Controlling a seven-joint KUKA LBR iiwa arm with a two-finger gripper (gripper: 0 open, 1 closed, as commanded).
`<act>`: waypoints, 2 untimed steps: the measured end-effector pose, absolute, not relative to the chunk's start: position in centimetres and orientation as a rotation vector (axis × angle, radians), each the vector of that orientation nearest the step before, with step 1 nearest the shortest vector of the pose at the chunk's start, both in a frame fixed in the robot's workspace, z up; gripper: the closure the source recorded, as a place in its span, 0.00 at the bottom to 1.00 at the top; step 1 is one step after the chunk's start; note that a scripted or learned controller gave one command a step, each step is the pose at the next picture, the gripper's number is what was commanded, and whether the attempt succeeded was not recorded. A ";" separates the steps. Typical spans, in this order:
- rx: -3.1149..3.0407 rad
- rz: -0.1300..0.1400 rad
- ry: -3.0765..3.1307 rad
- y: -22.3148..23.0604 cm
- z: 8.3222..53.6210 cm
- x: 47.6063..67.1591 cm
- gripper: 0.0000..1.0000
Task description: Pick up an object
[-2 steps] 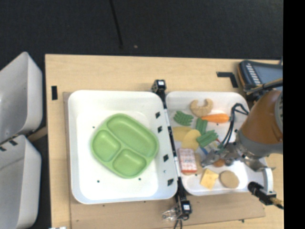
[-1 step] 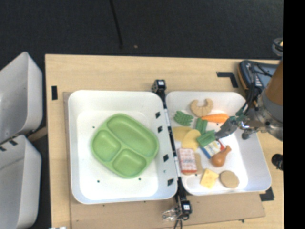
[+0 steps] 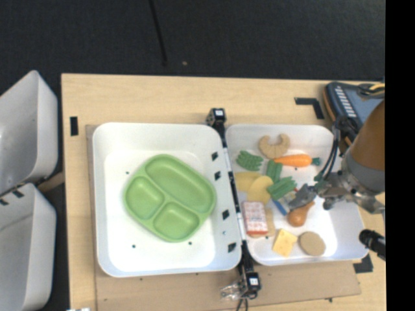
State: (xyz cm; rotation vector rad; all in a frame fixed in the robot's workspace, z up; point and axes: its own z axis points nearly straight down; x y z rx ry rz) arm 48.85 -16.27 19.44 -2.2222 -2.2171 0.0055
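From above, the gripper (image 3: 303,198) hangs low in the right bin (image 3: 327,136), just above a brown toy (image 3: 297,217) among the play food; I cannot tell how it is set. A green tray (image 3: 170,197) lies in the left bin (image 3: 110,141).

I see a lime-green tray (image 3: 170,198) in one white bin (image 3: 104,251), an orange carrot (image 3: 293,161), a yellow cheese wedge (image 3: 284,242) and a tan cookie (image 3: 312,243).
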 end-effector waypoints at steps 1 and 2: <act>-2.228 -0.002 -2.221 -15.3 9.9 49.0 0.00; -2.221 -0.011 -2.234 -11.2 22.2 49.2 0.00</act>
